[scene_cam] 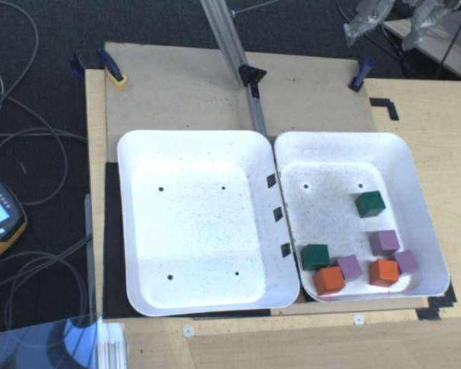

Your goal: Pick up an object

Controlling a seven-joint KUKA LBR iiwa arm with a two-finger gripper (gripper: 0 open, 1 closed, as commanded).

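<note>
both bins are white with a fine dark speckle: the left bin [138,206] carries four small black dots, the right bin [415,175] two near its top. in the right bin, one green block [369,204] sits alone; a darker green block [316,256] is lower down. two blocks are orange, one [329,280] at the bottom left, one [383,271] further right. three are pale purple: [349,267], [384,242], [406,261]. the table [54,283] is light tan wood, with a brownish board [177,91] at the back, blue clamps [111,65] and black tape marks. the floor [31,52] is dark grey.
</note>
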